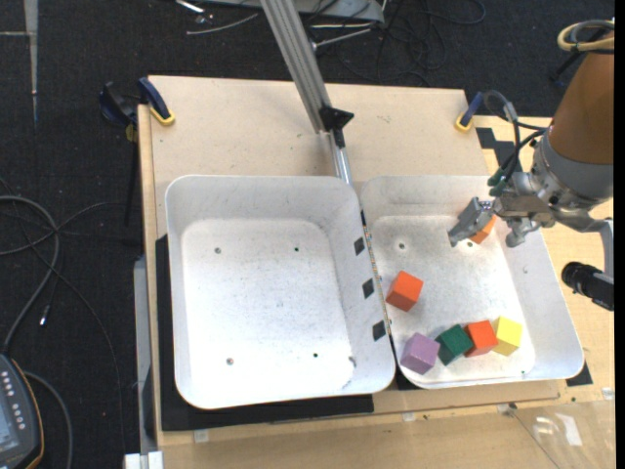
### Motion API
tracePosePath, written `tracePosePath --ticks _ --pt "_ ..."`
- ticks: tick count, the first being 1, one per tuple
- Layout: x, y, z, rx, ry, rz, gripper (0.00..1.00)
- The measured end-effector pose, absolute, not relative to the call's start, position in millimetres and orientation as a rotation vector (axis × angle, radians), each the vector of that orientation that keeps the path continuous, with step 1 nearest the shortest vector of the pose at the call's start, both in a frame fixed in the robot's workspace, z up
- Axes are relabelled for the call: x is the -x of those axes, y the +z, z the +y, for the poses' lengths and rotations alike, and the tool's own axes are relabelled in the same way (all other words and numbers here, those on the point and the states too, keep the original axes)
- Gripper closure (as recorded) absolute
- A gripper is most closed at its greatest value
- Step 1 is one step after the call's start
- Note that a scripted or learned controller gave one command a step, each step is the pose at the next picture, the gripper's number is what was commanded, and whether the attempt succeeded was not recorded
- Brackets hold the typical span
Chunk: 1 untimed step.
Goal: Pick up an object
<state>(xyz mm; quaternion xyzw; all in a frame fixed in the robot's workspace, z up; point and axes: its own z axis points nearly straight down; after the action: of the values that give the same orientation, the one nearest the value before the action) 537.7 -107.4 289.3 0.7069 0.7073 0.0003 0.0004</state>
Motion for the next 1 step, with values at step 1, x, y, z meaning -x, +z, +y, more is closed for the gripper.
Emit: tracePosePath --ticks 1 --pt "-564.8 156.3 -172.5 -2.228 -0.008 2.221 0.0"
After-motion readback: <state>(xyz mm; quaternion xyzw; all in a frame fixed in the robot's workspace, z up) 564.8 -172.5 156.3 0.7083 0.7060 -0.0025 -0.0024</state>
